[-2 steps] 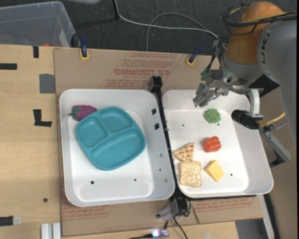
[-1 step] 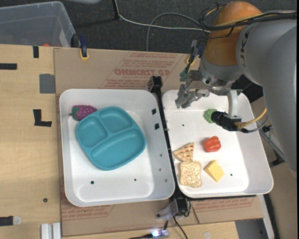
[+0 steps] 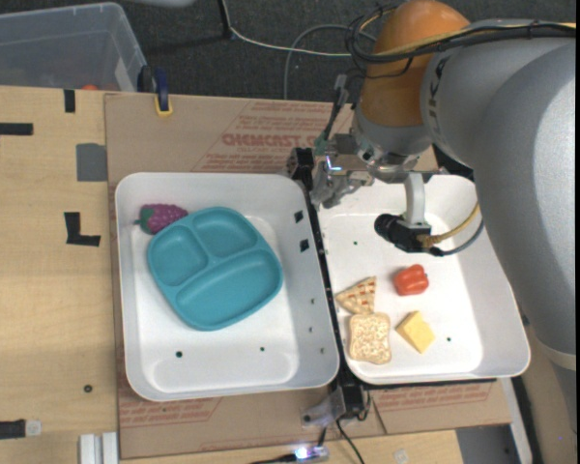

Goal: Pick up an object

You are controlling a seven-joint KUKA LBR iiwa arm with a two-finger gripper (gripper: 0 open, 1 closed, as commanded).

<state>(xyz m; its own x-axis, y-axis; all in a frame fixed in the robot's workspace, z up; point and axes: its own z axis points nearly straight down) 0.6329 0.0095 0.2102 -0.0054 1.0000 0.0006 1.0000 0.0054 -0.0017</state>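
Observation:
My gripper (image 3: pixel 327 184) hangs over the far left corner of the right bin (image 3: pixel 469 356), close to the wall between the two bins. I see nothing held in it. Nearer the front of that bin lie a red pepper (image 3: pixel 412 279), a pizza slice (image 3: pixel 359 295), a slice of toast (image 3: pixel 369 337) and a yellow cheese block (image 3: pixel 416 333). All of them sit apart from the gripper, toward the front of the bin. The arm's orange band (image 3: pixel 416 27) and grey body cover the bin's far right part.
The left bin (image 3: pixel 213 380) holds a blue divided plate (image 3: pixel 214 266) with a purple bunch of grapes (image 3: pixel 161 217) at its far left edge. A black cable loop (image 3: pixel 411 235) hangs from the wrist over the right bin. A clear plastic box (image 3: pixel 58 42) stands at the back left.

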